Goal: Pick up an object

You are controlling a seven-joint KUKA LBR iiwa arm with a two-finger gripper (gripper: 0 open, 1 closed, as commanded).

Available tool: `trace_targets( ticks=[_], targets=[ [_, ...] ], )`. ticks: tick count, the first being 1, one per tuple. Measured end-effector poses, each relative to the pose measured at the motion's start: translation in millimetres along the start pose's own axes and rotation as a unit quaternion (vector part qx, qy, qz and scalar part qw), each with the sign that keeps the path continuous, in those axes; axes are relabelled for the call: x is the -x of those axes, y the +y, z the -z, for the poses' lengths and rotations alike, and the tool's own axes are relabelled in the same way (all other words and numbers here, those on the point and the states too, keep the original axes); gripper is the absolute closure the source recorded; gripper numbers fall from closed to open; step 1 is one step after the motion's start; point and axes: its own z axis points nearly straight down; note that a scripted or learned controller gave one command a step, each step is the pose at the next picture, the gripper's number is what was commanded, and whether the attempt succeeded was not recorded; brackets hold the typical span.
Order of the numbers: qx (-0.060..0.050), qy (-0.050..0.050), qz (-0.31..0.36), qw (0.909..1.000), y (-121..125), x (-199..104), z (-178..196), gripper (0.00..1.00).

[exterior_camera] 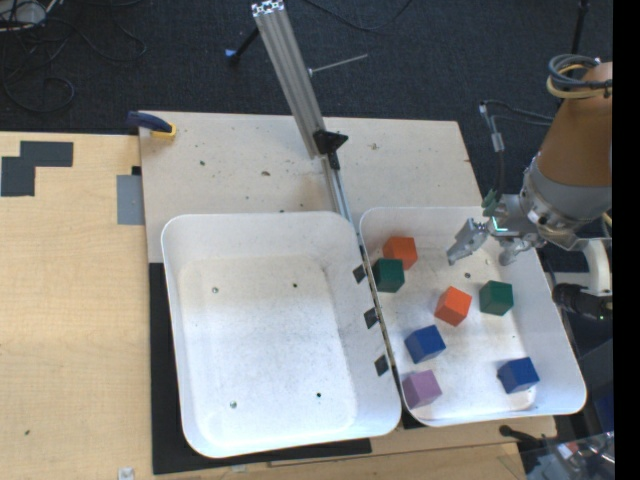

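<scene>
The right bin [560, 368] holds several small blocks: an orange one [401, 250] and a dark green one [389, 275] near its left wall, a red-orange one [453, 305] in the middle, a green one [496, 297] to its right, two blue ones [425, 343] [518, 374] and a purple one [421, 387] at the front. My gripper [490, 245] hangs over the back of this bin, above and behind the green block, its two grey fingers spread apart with nothing between them.
The left bin [190, 268] sits beside the right one, with black clips along the shared wall. A slanted aluminium bar [295, 78] rises behind the bins. A blue-and-yellow clamp [152, 124] lies at the board's back left corner.
</scene>
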Motion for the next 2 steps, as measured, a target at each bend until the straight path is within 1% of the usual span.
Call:
trace_targets(
  ticks=[1,2],
  targets=[
    [0.002,-0.001,-0.001,1.0,1,0,2,0.0],
    [-0.001,0.0,-0.001,1.0,-3,-7,-60,0.0]
  ],
)
